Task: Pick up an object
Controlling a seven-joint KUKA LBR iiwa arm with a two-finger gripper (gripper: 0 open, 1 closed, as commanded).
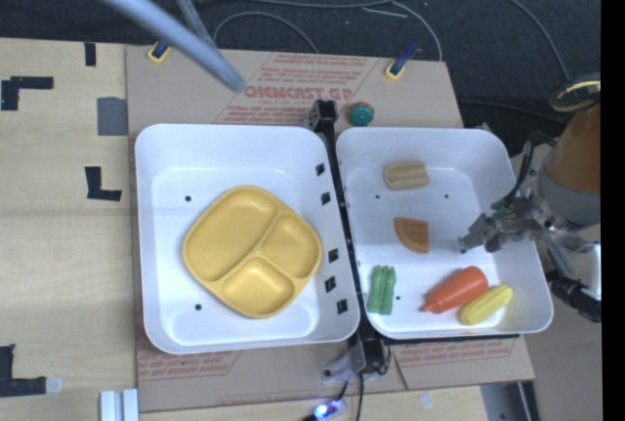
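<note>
Tool [480,235] low over the right-hand shallow white bin [493,147], near its right wall.

Whether the tool is spread or closed cannot be told; nothing shows in its grasp. Just below it lie an orange plastic carrot [455,290] and a yellow plastic corn cob [485,305], touching. Left of it sits an orange wedge-shaped piece [413,234], above that a tan bread-like roll [405,175], and a green pea-pod toy [381,289] near the divider. The left bin [161,147] holds a yellow divided plastic plate [252,250].
</note>
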